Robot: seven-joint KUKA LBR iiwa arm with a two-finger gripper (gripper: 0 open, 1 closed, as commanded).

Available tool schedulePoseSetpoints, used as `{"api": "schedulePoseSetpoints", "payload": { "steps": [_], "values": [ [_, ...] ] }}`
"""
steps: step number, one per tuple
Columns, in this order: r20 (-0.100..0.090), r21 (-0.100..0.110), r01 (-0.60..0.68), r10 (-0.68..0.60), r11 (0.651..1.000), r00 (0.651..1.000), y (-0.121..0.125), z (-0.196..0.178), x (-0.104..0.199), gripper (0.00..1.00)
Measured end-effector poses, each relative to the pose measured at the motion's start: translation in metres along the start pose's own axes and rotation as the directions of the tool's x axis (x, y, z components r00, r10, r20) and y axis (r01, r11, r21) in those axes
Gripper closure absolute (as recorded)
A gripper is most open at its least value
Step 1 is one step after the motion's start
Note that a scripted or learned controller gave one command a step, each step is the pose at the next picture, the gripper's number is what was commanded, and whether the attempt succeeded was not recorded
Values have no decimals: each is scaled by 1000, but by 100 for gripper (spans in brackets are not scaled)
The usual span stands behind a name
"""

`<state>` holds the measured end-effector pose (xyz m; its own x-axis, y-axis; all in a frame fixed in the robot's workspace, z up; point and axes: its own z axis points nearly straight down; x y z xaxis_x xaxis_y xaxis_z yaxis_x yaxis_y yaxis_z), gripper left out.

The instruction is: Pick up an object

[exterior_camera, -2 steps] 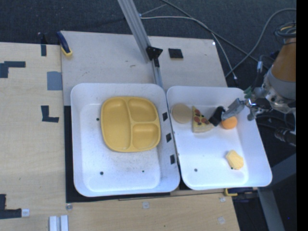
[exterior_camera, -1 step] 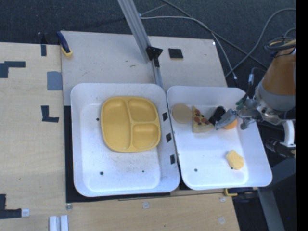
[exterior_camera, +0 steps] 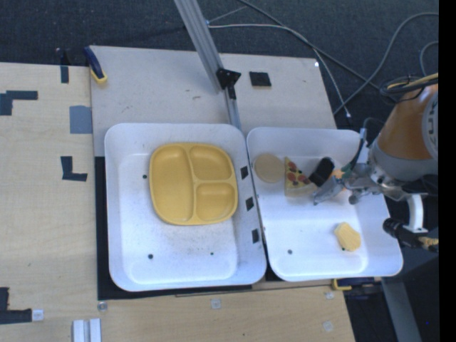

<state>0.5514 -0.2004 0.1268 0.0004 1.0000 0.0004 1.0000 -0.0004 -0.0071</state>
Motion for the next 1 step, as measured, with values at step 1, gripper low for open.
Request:
{"api": "schedulePoseSetpoints", "payload": {
  "steps": [1],
  "values": [
    [0,-4,1,-1,1000,1000,1,-13,1,100]
  ]
}}
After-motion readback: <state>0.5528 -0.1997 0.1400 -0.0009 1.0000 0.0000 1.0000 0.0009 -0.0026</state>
